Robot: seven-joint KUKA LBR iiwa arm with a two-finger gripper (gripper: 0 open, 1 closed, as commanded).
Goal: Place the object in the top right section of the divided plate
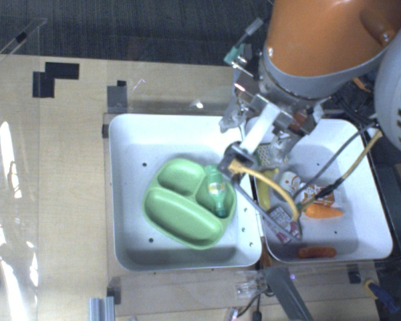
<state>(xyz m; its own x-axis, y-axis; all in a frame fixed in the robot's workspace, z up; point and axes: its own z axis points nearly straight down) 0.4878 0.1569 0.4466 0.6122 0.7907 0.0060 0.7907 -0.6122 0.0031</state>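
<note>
In the right bin (377, 236), nearest the front wall, lies a brown sausage-like piece (316, 251). Just beyond it are an orange carrot (324, 212) and, to the left, a flat packet (284, 219). A yellow piece (267, 186) sits farther in, close to the wall shared with the left bin (123, 179). The green divided plate (180, 219) lies in the left bin, toward its right side, with its large compartment nearest and two smaller ones beyond. A small translucent green object (216, 191) rests in the smaller compartment on the plate's right, close to the rim. Past the plate, the gripper (273, 149) appears to hang over the far left part of the right bin, close to the dividing wall. It is apart from the green object, and whether it is wide or narrow cannot be told from this angle. The arm (327, 25) looms above it. On the far left of the tabletop (53, 179) are black marks (53, 75).
</note>
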